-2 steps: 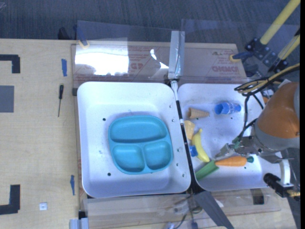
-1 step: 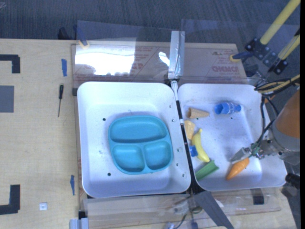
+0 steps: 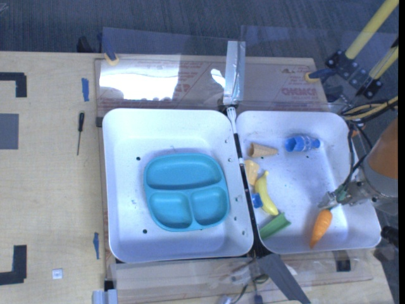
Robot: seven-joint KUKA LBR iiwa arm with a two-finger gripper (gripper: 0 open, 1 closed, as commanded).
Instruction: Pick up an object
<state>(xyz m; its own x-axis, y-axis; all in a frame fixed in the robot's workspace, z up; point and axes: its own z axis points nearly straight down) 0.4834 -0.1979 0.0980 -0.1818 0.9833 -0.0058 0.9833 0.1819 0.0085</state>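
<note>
Two shallow white bins sit side by side on a pale wooden worktop [image 3: 44, 189], the arm's hand at the right bin's right edge.

The left white plastic bin [image 3: 120, 170] holds one glossy turquoise plate with three compartments [image 3: 185, 190], lying flat. The right white plastic bin [image 3: 304, 170] holds six small toys: along its left wall a tan cone-shaped piece [image 3: 261, 149], a yellow lump [image 3: 252, 170], a curved yellow plastic banana [image 3: 266, 196], a small blue piece [image 3: 256, 201] and a green block [image 3: 274, 225]; farther right a blue bottle lying on its side [image 3: 301, 144]; nearest, one orange plastic carrot [image 3: 321, 227] just beside the hand [image 3: 340, 197]. I cannot tell whether the hand's fingers are apart or together; nothing shows between them.
</note>
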